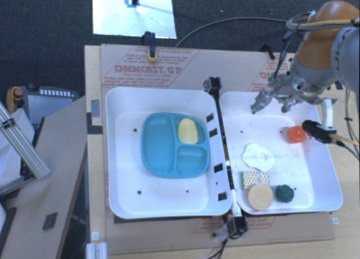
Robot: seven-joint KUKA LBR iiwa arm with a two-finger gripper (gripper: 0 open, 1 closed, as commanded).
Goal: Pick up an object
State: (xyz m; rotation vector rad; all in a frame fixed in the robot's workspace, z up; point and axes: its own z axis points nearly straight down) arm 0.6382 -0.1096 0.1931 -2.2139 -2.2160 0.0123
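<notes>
My gripper (273, 105) hangs over the far part of the right bin (332, 187), its two fingers spread apart with nothing between them. An orange ball-like piece (296, 135) lies to its right and nearer the front. Further forward are a crumpled white piece (257, 156), a tan round disc (260, 196), a dark green lump (284, 194) and a small green-and-white packet (247, 179). In the left bin (121, 196) a blue divided plate (163, 151) carries a yellow piece (188, 131).
A black divider strip (218, 140) with clips runs between the two bins. The arm's orange band (332, 25) and cables rise at the upper right. A clamp (151, 47) sits at the bench's far edge.
</notes>
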